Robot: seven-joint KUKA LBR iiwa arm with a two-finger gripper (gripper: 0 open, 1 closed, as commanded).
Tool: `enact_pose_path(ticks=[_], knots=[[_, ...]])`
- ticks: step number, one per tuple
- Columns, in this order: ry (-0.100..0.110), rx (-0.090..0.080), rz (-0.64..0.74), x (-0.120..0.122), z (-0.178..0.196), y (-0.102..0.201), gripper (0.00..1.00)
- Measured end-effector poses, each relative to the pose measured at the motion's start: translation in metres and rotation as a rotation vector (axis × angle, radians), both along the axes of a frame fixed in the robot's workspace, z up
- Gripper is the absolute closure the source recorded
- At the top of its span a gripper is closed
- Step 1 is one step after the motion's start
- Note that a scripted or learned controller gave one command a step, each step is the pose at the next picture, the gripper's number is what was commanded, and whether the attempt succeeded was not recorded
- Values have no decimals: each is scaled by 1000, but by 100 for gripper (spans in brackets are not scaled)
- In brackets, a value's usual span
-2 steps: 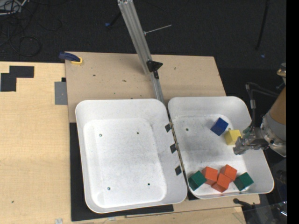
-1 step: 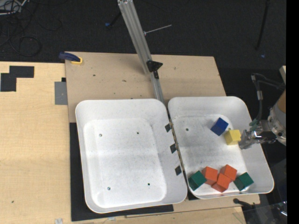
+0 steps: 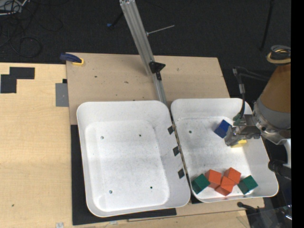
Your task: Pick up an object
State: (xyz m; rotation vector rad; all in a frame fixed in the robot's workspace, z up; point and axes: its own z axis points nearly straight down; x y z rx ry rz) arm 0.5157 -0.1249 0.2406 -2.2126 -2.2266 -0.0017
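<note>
Objects for the pick all sit in the right bin (image 3: pixel 209 109), which fills the lower right of the frame beside the left bin (image 3: pixel 123 160) at lower centre. Both bins rest on the tabletop (image 3: pixel 118 77). Grey arm (image 3: pixel 278 96) with its orange band comes in at the right edge, mid-height. A metal rail (image 3: pixel 140 34) slants from top centre down to the gap between the bins.

Hand (image 3: pixel 236 136) is low over the right bin's upper right part; whether it is spread or pressed together cannot be told from this angle. Blue block (image 3: pixel 222 128) lies just left of the hand, touching or nearly so. Yellow block (image 3: pixel 240 143) peeks out at the hand's lower edge, mostly hidden.

Cluster along the right bin's lower edge — green block (image 3: pixel 200 182) at left, three orange blocks (image 3: pixel 224 179) bunched together in the middle, second green block (image 3: pixel 247 184) at right.
</note>
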Motion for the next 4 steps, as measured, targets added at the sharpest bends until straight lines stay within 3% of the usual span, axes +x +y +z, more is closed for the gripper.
enact_pose_path(ticks=[2, 4], knots=[[1, 0, -1, 27, -4, 108, 100], [1, -2, -3, 72, -8, 186, 100]])
